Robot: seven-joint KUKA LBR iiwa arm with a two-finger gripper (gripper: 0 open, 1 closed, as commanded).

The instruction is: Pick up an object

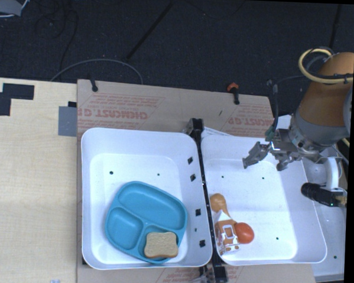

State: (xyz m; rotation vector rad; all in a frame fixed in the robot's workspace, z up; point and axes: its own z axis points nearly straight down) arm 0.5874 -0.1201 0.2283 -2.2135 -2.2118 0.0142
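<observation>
My jaws (268, 159) spread wide, gripping nothing, above right white plastic bin (302, 245); small orange-and-white toy (230, 231) lies near its lower-left corner.

The pale wooden bench (27, 183) carries a brown cardboard sheet with red printing (167, 108). On that sheet sit two shallow white plastic bins side by side, the left bin (100, 146) touching the right bin (302, 245).

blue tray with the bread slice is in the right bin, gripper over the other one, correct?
Not quite. The camera view shows the blue tray with the bread slice in the left bin, not the right. The gripper is above the right bin, the other one.
</observation>
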